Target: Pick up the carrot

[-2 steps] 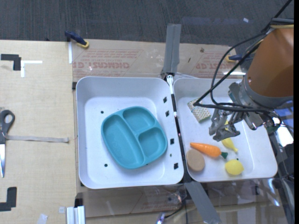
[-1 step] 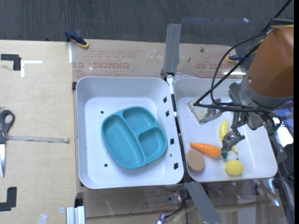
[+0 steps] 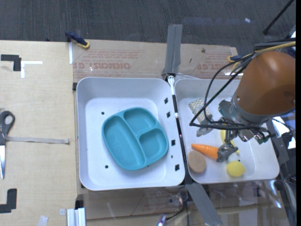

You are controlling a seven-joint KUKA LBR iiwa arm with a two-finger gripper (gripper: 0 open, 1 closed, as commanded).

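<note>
The small orange plastic carrot is lying in the right shallow white bin, its thick end pointing towards the dark metal pincer, which is touching or just beside that end; whether it is gripping cannot be told. Mirrored, unreadable red print is showing on the brown cardboard sheet covering the tabletop behind.

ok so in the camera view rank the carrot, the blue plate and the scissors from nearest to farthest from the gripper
1. carrot: right bin, its thick end right at the gripper.
2. blue plate: left bin, across the divider.
3. scissors: on the bench at the far left edge.
</note>
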